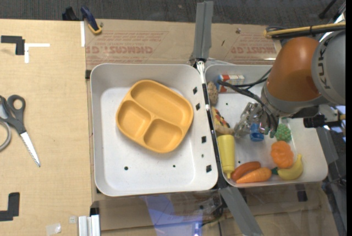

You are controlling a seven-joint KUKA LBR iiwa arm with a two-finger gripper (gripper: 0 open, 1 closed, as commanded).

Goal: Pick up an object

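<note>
A grey KUKA arm lowers its gripper (252, 119) into the right-hand bin (313, 174) at the frame's right, over a small blue object (257, 133) at the bin's middle; whether its fingers are spread or closed on anything cannot be told from this blurred angle. The blue object looks light, rigid and possibly slick, best pinched across its narrow sides. Room is tight: a yellow cylinder (225, 153) and carrots (251, 172) crowd the lower left, an orange (281, 154) and green piece (283, 132) the right, leaving a straight vertical lift.
</note>
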